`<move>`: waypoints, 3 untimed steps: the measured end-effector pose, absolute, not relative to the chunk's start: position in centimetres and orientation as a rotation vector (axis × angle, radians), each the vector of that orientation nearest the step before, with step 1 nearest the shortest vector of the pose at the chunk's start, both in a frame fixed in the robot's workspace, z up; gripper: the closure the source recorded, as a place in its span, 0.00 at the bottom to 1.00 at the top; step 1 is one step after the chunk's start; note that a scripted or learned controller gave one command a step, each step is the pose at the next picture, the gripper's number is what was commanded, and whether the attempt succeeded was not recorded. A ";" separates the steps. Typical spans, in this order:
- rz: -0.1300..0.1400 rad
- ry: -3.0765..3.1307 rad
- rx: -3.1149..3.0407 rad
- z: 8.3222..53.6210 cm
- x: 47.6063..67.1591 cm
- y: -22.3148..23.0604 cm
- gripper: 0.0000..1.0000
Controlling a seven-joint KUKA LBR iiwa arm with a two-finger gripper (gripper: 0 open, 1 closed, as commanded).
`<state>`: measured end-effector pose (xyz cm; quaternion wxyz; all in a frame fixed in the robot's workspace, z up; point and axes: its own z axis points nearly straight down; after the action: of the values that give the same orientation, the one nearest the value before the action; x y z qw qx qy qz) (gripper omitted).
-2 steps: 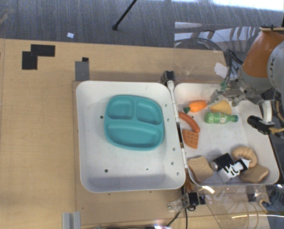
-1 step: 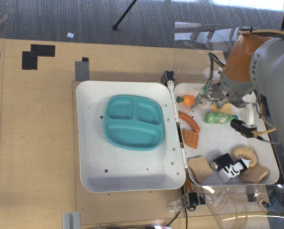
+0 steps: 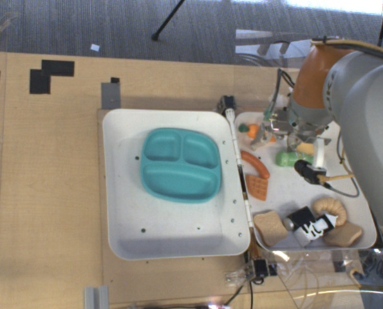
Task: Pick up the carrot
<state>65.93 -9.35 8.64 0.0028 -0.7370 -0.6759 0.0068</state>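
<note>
One carrot (image 3: 247,131) is seen at the right bin's (image 3: 352,201) far-left corner, just left of the gripper (image 3: 276,129) whose finger state cannot be told, while one sausage (image 3: 255,164), one waffle (image 3: 257,187) and one teal plate (image 3: 178,165) in the left bin (image 3: 127,224) are counted.

Arm (image 3: 345,89) over rt bin (image 3: 365,201), nr carrot (image 3: 251,131)
</note>
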 end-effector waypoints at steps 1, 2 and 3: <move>0.048 -1.811 -2.504 8.5 66.2 -10.0 0.00; 0.029 -1.458 -2.755 8.5 65.0 -12.9 0.00; -0.004 -1.481 -2.769 9.9 65.6 -12.8 1.00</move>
<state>65.60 -12.78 9.93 0.0008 -0.8818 -0.4717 -0.0013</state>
